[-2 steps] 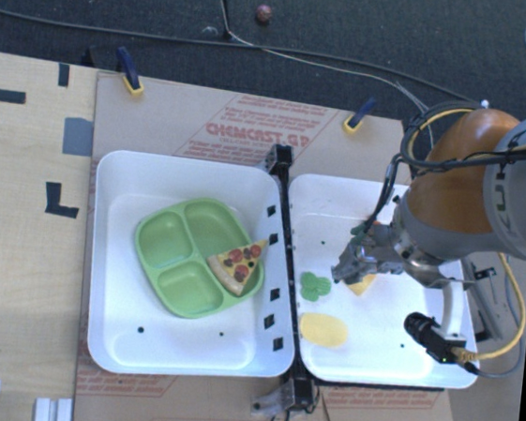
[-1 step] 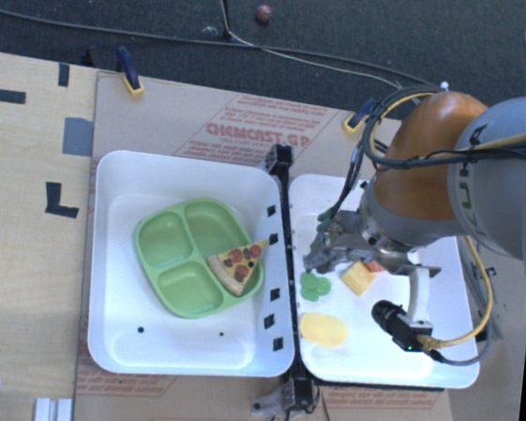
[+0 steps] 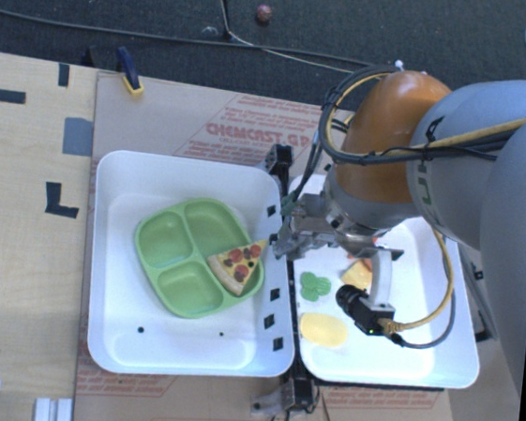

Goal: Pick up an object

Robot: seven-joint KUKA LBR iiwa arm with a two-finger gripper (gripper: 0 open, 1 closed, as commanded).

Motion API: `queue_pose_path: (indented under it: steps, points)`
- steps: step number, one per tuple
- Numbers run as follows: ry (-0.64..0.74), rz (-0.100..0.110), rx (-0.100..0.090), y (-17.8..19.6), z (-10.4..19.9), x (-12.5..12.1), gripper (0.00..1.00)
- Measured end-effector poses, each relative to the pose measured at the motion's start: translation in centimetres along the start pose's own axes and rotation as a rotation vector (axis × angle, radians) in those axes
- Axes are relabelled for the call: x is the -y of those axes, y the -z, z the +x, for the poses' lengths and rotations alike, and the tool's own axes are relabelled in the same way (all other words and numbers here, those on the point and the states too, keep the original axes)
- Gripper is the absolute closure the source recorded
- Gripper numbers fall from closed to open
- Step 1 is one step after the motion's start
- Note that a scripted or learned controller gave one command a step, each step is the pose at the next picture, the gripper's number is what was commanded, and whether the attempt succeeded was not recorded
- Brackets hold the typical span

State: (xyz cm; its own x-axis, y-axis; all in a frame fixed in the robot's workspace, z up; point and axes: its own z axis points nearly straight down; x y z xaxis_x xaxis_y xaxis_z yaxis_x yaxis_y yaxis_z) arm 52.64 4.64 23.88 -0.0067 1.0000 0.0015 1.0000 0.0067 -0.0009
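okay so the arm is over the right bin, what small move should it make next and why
Probably lower straight toward the green toy. The gripper hangs just above it in the right bin, with the yellow piece lying a little farther off.

Pizza slice (image 3: 239, 265) on green tray (image 3: 185, 253), left bin (image 3: 115, 264)

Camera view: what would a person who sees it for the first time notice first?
First comes the big grey arm with its orange band, reaching in from the right over the right bin. Next is the green divided plate in the left bin, with a toy pizza slice at its right edge.
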Motion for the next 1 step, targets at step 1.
queue_pose_path:
  steps: [1]
  points:
    - [0.0, 0.0, 0.0, 0.25, 4.98, -1.41, 1.0]
